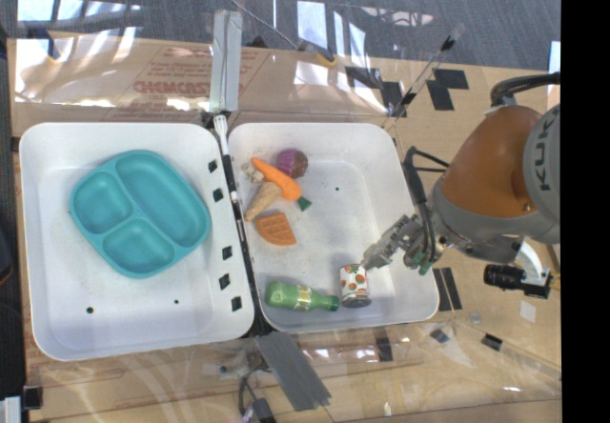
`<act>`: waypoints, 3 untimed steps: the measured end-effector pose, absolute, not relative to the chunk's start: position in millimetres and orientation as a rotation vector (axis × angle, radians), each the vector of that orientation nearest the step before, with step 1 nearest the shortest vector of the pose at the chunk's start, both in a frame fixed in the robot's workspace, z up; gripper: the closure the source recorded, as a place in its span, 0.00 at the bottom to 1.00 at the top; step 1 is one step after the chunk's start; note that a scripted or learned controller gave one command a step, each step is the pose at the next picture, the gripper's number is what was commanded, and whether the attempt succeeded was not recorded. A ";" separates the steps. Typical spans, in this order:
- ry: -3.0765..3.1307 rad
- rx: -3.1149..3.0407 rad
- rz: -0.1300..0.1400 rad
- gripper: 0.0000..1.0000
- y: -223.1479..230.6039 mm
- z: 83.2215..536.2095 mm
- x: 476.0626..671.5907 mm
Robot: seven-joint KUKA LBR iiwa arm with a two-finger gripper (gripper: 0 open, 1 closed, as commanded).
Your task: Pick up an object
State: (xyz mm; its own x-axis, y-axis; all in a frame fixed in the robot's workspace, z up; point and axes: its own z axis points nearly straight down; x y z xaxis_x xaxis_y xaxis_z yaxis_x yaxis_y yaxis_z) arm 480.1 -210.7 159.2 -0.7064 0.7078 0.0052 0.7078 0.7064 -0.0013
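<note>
A wooden bench is seen under clear plastic sheeting, marked with black tape patches. Two shallow white bins, left and right, are set on it, touching side by side.

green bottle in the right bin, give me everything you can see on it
The small green plastic-looking bottle lies on its side on the floor of the right shallow white bin, close to the near wall. Its rounded fat end points towards the left bin and its narrow neck towards the small red-and-white patterned can. A yellowish band crosses the body near the neck. The neck tip reaches the can's base; contact can't be confirmed. The end effector sits beyond the can, apart from the bottle.
</note>
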 end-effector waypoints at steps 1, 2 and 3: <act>-2.963 -1.051 0.001 1.00 -209.8 170.5 478.3; -3.053 -0.754 0.001 1.00 -209.9 179.8 478.5; -3.104 -0.480 -0.001 1.00 -209.5 174.7 478.0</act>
